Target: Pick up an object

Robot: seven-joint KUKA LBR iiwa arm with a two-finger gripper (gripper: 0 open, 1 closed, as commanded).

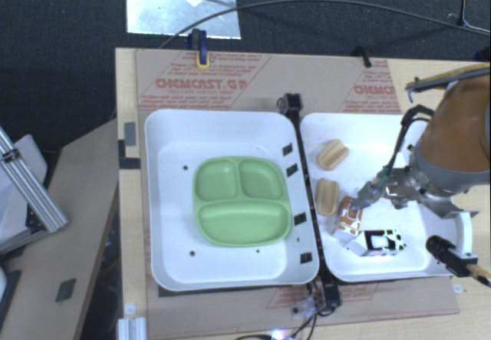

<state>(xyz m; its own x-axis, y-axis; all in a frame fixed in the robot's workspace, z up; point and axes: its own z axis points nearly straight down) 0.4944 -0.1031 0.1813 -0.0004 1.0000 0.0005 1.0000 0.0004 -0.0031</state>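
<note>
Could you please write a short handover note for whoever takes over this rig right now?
Gripper: low over the right bin, at the orange-and-white packet. I cannot tell from this view whether it is open or shut, and nothing is visibly held.
Things: in the right bin, two tan bread-like pieces, upper one and lower one, the packet, and a black-and-white carton near the front edge. The left bin holds a green divided plate.
Done: arm is positioned in the right bin.
Left: no pick is confirmed; an object must yet be grasped and lifted.
</note>
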